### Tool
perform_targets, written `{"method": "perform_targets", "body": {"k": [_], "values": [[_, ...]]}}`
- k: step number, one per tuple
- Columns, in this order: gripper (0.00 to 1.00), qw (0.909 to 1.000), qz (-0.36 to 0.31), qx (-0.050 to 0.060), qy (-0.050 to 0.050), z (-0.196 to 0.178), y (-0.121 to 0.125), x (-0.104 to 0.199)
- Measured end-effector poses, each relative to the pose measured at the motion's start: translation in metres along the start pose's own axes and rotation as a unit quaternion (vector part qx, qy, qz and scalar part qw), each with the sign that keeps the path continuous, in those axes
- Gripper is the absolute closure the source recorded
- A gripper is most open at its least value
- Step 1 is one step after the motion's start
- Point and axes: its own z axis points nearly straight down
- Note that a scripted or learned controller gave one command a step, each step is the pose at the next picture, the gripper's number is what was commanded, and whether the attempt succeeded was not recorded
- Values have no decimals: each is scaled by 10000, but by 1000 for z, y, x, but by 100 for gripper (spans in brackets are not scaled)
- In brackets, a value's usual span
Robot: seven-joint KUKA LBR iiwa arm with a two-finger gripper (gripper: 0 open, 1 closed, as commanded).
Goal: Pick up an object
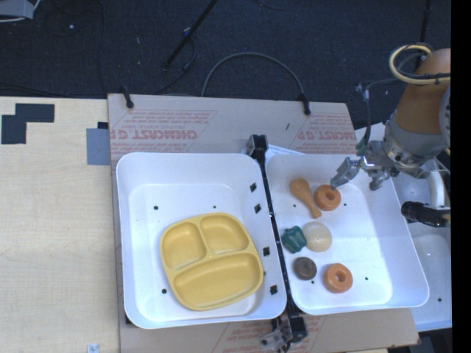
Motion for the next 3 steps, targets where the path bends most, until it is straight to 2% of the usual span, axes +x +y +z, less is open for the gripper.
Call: {"method": "perform_targets", "body": {"k": [1,2,3], "values": [[0,10000,1,3,4,51,-10,4],[0,10000,12,-43,1,95,-8,5],[100,10000,14,-50,-10,84,-7,4]]}}
